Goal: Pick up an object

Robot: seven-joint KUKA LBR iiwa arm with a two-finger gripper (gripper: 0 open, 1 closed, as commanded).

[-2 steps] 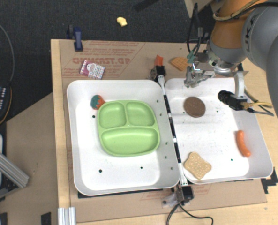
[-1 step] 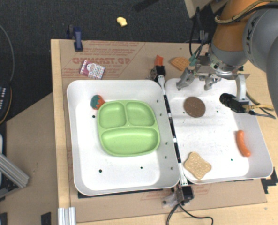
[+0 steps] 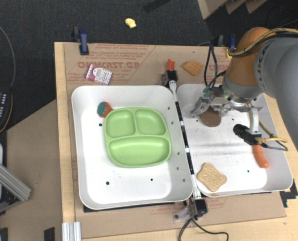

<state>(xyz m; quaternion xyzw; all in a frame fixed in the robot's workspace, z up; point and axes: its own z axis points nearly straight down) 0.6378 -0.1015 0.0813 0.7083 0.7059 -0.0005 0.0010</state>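
The gripper [image 3: 210,109] hangs over a round brown cookie-like disc [image 3: 210,118] in the right white bin [image 3: 277,179]; whether it grips cannot be told. Near lie an orange carrot [image 3: 261,157] and a tan cracker [image 3: 211,176].

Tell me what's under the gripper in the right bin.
A round brown cookie-like object lies on the right bin's floor directly below the gripper. Its upper edge is covered by the gripper, so contact cannot be judged.
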